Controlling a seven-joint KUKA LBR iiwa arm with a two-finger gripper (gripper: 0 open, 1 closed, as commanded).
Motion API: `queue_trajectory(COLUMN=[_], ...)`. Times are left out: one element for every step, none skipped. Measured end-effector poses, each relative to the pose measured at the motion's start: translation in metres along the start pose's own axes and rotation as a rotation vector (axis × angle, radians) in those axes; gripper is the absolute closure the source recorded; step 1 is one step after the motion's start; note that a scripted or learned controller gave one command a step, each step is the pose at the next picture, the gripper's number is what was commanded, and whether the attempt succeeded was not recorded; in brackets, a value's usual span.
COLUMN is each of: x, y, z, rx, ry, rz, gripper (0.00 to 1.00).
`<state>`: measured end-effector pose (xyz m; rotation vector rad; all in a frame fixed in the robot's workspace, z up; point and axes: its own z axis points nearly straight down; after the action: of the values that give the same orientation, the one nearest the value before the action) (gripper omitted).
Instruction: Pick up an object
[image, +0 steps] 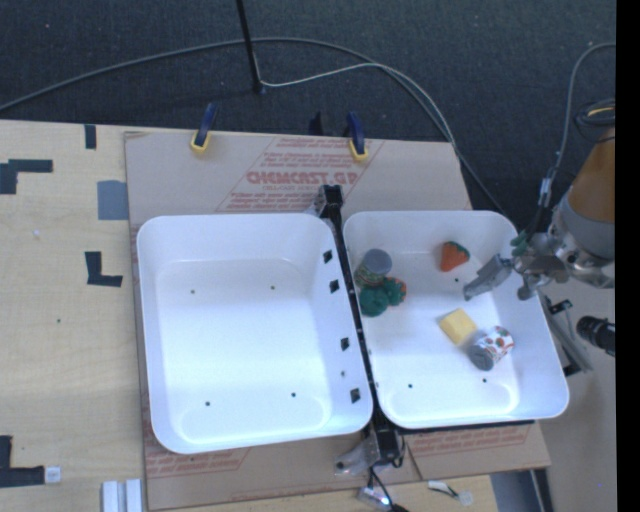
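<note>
The right bin (520, 400) holds several small objects. A red strawberry (453, 256) lies near its far side. A grey disc (375, 263) and a green lump (379, 295) sit against its left wall. A yellow block (458, 326) and a small grey, red and white can (490, 346) lie nearer the front right. My gripper (497, 290) hangs over the bin's right side, just right of the strawberry and above the yellow block. It is open, with nothing between its fingers.
The left bin (160, 300) stands beside the right one, with a black clip strip (345, 310) along their shared edge. Both rest on a cardboard sheet (290, 175) held by two clamps. A cable (420, 95) runs across the back.
</note>
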<state>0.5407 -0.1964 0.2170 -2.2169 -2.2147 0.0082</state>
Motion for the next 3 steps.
queue_trajectory(x=[0.000,-0.001,-0.004], y=[0.002,-0.002,0.001], z=[-0.005,0.057,0.101], rx=[-0.009,-0.005,-0.005], ry=[-0.002,-0.001,-0.001], rz=[-0.002,-0.001,-0.001], gripper=[0.00,0.00,0.00])
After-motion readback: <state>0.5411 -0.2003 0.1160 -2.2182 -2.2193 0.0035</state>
